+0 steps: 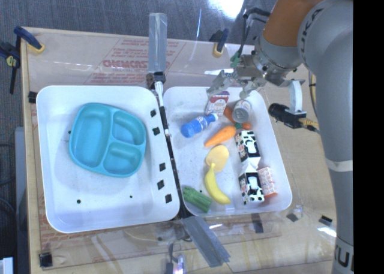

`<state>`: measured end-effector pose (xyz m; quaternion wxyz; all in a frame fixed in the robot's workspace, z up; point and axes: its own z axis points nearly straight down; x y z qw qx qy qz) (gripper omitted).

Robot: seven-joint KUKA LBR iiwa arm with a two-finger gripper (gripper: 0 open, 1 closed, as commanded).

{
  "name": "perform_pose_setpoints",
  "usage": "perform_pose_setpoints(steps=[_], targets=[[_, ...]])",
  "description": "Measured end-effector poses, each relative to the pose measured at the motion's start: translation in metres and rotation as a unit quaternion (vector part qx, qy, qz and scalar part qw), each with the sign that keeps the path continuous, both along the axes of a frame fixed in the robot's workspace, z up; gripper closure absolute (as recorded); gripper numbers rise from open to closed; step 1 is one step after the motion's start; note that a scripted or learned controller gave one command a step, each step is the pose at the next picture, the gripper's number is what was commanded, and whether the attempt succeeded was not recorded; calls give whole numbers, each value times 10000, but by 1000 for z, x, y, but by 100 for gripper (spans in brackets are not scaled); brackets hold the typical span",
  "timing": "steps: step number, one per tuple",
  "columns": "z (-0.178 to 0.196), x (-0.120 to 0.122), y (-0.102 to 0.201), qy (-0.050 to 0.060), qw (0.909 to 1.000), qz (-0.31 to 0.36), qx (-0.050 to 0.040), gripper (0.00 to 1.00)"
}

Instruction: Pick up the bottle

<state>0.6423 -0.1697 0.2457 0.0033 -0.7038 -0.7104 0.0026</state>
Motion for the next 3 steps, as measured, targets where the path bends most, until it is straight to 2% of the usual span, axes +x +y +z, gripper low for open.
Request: perform_pose_setpoints(steps=[1,2,3], targets=[[-26,-28,32,0,10000,5,-6,0],[-129,7,60,-70,9919,-1265,-7,0],[-140,-10,53,-185,9936,-1117,-39,0]])
